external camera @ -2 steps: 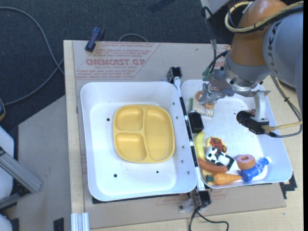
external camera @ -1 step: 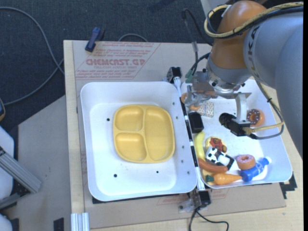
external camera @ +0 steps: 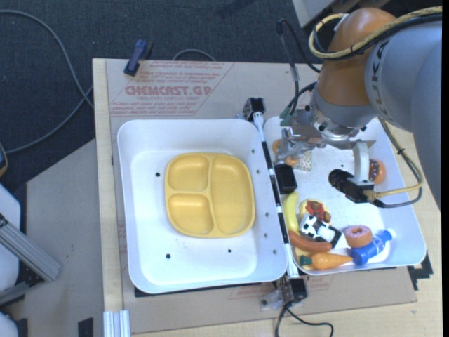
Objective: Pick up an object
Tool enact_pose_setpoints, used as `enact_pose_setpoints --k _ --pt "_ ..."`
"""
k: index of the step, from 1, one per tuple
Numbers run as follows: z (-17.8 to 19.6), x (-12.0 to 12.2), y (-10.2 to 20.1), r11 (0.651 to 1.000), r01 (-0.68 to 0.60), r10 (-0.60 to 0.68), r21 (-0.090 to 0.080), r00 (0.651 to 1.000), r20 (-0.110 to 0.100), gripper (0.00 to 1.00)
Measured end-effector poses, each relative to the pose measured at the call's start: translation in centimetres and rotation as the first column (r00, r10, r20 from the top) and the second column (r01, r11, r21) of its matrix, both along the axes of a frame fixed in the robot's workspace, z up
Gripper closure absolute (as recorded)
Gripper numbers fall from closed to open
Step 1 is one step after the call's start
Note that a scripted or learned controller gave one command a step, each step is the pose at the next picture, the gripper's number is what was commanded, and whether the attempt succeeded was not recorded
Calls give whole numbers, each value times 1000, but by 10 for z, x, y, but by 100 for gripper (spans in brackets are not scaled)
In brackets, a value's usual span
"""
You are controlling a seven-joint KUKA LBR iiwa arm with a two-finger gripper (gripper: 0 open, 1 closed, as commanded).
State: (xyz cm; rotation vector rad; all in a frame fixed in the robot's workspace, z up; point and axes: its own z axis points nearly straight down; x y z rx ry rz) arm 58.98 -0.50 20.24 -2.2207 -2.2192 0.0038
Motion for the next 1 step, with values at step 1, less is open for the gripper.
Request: enact_pose_setpoints --k 1 --pt "27 -52 59 1000 -2 2 2 1000 0 100"
